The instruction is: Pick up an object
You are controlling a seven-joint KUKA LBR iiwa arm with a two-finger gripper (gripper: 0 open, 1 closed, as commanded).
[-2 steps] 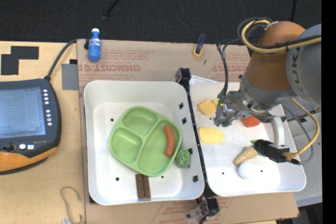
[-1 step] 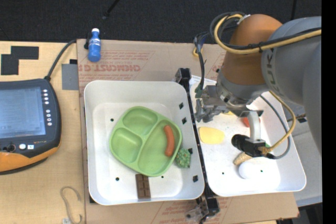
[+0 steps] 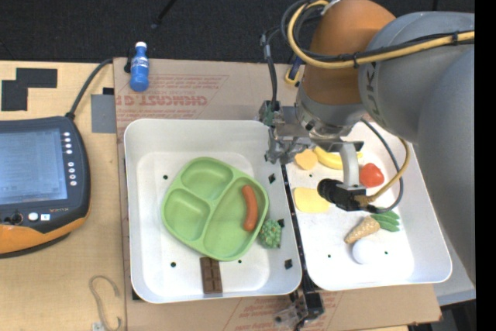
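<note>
My gripper [image 3: 304, 137] hangs under the orange-banded wrist at the far left corner of the right bin [image 3: 422, 244]. Just below it lie a pale yellow piece [image 3: 306, 160] and a banana [image 3: 330, 160]. A red tomato [image 3: 373, 175], a yellow slice [image 3: 309, 201], a cone-shaped toy [image 3: 362, 229] with a green piece [image 3: 388, 220] beside it, and a white egg [image 3: 363, 252] lie further forward in that bin. The left bin [image 3: 143, 167] holds a green divided plate [image 3: 203, 205] with a sausage [image 3: 249, 207] on it. I see nothing held in the gripper.
A broccoli floret [image 3: 270, 233] and a brown chocolate bar [image 3: 211, 276] lie in the left bin beside the plate. A blue bottle [image 3: 139, 67] stands on the cardboard behind the bins. A teach pendant [image 3: 39, 170] rests at the far left.
</note>
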